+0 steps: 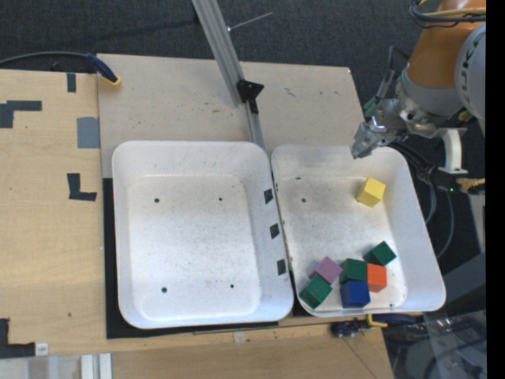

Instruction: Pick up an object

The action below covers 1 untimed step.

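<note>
My gripper [364, 146] hangs over the far edge of the right bin [418, 212], with nothing visible between its fingers. A yellow cube [370, 191] lies alone in the bin's upper part, just below and slightly right of the gripper. Several blocks cluster at the bin's near end: a purple one [327, 270], a green one [316, 290], a dark green one [354, 270], a blue one [355, 293], an orange one [376, 276] and another dark green one [382, 253].
The left bin [189, 235] sits beside the right one. A grey metal pole [225, 50] slants down to the gap between the bins. Cables run along the right side of the bench.
</note>
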Each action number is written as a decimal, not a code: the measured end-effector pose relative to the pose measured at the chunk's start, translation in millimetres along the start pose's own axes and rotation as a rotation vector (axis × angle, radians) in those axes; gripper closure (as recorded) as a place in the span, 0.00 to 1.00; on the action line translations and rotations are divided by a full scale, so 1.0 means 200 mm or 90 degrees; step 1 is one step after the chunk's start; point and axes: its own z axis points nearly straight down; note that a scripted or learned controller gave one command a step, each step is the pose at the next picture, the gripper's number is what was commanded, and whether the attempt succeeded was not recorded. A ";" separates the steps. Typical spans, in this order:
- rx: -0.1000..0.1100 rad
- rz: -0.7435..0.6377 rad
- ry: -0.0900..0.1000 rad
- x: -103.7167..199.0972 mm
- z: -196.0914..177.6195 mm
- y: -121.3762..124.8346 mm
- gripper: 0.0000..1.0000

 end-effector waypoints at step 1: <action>0.001 0.000 0.000 0.27 0.06 0.03 1.00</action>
